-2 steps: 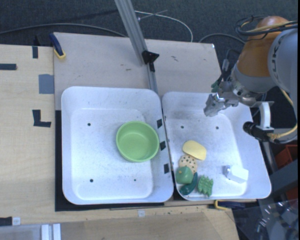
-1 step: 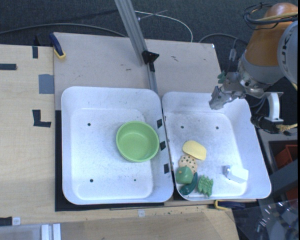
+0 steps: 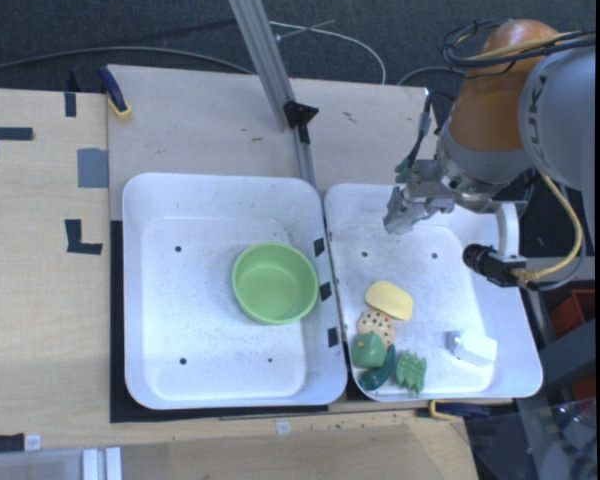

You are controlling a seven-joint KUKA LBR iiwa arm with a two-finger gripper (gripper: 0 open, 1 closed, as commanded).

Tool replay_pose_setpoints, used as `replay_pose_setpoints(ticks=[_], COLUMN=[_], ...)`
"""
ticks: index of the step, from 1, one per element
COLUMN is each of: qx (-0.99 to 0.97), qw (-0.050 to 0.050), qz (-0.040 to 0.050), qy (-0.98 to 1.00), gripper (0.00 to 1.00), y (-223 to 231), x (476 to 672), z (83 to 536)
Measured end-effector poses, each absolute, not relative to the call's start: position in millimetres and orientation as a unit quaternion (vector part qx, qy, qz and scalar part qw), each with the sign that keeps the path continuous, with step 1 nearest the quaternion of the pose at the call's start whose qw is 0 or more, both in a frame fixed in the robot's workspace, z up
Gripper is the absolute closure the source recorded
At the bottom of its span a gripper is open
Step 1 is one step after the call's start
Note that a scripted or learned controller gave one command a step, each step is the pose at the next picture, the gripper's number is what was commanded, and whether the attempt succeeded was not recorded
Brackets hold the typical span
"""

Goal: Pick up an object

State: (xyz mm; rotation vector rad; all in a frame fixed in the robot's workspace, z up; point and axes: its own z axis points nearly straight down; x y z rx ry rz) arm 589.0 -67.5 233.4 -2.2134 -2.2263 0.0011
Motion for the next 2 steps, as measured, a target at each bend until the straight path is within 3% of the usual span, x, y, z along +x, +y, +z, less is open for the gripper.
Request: replay_pose_setpoints(ticks=[2], qx=[-0.705], qw=[0.002], qz=[0.0007], qy=[-0.709], gripper=[1.0], y=[31], x=[532.1], z=[245])
